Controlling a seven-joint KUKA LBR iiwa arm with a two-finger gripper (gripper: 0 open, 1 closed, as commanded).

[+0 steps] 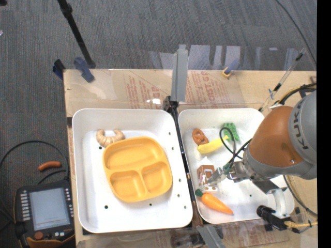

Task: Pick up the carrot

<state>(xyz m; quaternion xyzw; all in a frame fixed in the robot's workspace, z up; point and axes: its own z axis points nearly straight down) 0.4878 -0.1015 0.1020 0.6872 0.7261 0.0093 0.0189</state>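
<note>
The carrot [215,202], orange with a green top, lies near the front edge of the right bin [258,115], its tip pointing right. My gripper [210,177] hangs low just above and behind the carrot's green end, over a small brown item [203,170]. The grey and orange arm [279,143] reaches in from the right and covers much of that bin's right half. Nothing shows in the gripper's grasp.
Behind the gripper in the right bin lie a brown pretzel [200,136], a yellow piece [209,147] and a green toy [231,132]. The left bin [83,154] holds a yellow divided plate [137,168] and a beige ring-shaped piece [110,136].
</note>
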